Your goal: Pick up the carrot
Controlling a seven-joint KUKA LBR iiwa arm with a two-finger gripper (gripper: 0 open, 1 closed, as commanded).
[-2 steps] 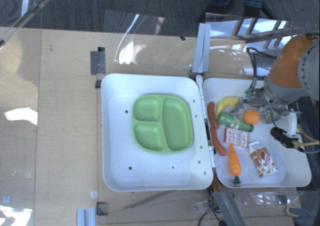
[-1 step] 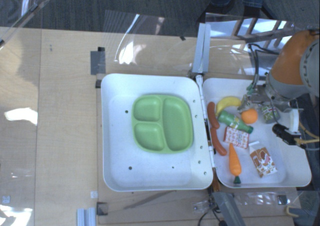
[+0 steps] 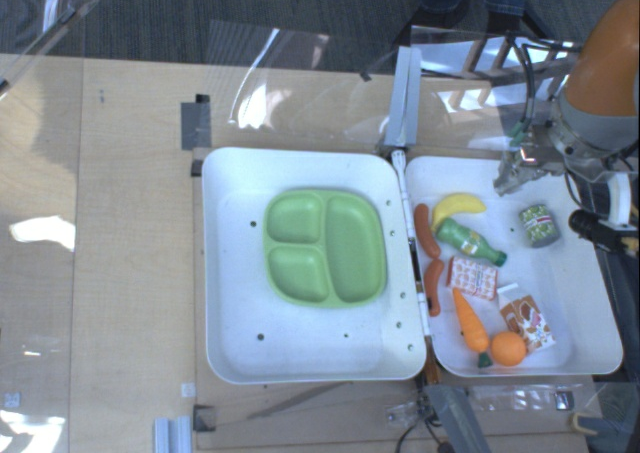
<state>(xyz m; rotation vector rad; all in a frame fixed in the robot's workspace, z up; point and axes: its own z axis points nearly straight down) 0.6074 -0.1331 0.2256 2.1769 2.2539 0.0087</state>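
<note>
The carrot [image 3: 469, 319] lies in the right bin [image 3: 590, 331], near its front edge, slanting so that its thick end points up and left and its green-tipped narrow end sits low beside an orange [image 3: 508, 349]. We see the two touching or nearly so. Just right of them a small printed packet [image 3: 527, 322] lies flat, and just above the carrot a red-and-white carton [image 3: 473, 279] rests against its upper end.

To the left of the carton, along the bin's inner wall, we find two sausages: one [image 3: 433, 286] lower and one [image 3: 425, 229] higher, both running roughly front to back. Between the upper sausage and the middle of the bin a green bottle [image 3: 470, 243] lies on its side, and just behind it sits a banana [image 3: 458, 205]. Further right a small green can [image 3: 540, 225] stands apart from the rest.

In the left bin [image 3: 230, 271] a green divided plate [image 3: 327, 246] sits about in the middle, with three compartments.

At the far corner of the right bin the tool [image 3: 517, 169] hangs above the rim, well apart from the carrot and nearer the can. Whether it is spread or pressed together we cannot tell, as it is small and dark against the clutter. The arm [image 3: 605, 81] behind it enters from the right. The pale tabletop [image 3: 100, 241] stretches off to the left.
</note>
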